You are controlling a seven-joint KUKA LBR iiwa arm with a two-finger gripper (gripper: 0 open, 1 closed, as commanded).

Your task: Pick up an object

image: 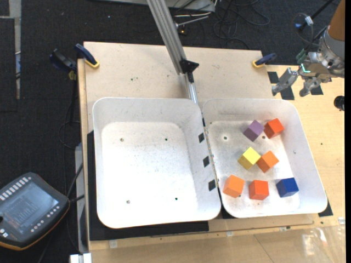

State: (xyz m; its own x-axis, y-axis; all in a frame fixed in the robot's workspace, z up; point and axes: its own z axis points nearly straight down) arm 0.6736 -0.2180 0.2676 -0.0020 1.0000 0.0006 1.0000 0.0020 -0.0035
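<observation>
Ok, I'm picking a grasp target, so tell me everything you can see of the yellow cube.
The yellow cube is a small, plain block with a matte, painted look, its top paler than its sides. It sits flat on the floor of the right bin, near the middle of the cluster, turned diagonal to the bin's walls. An orange cube sits tight against its right side, seemingly touching. The purple cube lies above it in the view, apart. The gripper hangs outside the bin, well away from it.

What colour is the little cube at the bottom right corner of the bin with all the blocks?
The small cube is dark blue, seen in the camera view.
</observation>
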